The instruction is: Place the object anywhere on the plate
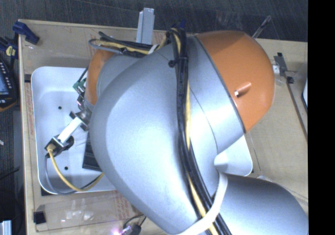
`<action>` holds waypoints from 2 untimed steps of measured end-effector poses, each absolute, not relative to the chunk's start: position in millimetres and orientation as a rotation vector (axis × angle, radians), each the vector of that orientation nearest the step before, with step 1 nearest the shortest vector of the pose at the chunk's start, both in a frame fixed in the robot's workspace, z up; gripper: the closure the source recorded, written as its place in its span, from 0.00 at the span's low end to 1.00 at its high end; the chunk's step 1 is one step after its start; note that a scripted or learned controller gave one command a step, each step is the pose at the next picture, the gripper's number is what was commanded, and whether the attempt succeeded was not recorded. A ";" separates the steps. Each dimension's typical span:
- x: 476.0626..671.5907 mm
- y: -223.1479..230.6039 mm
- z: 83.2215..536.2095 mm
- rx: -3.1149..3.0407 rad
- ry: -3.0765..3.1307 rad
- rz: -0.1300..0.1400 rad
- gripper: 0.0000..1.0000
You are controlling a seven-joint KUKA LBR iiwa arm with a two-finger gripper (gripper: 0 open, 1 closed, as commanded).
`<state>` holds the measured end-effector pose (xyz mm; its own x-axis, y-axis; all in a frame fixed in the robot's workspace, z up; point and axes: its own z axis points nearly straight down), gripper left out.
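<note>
The grey arm (157, 134) with its orange band (241, 87) covers most of the view and reaches over the left white bin (44, 87). Its wrist end, with a white fitting (65, 134) and a yellow cable (63, 179), hangs low inside that bin. The gripper (90, 156) shows as a dark shape at the arm's left edge, mostly hidden under the arm. Whether anything is held cannot be told. The arm hides whatever lies in the right part of the bin.
The wooden bench (63, 40) frames the left bin. A blue clamp (23, 31) sits at the bench's far left corner. Black and yellow cables (180, 98) run along the arm. Dark floor lies beyond the bench.
</note>
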<state>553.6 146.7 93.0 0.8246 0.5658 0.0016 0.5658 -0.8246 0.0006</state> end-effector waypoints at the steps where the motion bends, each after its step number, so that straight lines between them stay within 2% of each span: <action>1: 539.7 79.6 214.2 2.948 1.096 -0.004 1.00; 2: 611.1 6.0 189.6 3.040 0.800 -0.009 1.00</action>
<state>611.1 6.0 189.6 0.8706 0.4920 -0.0047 0.4919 -0.8706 -0.0035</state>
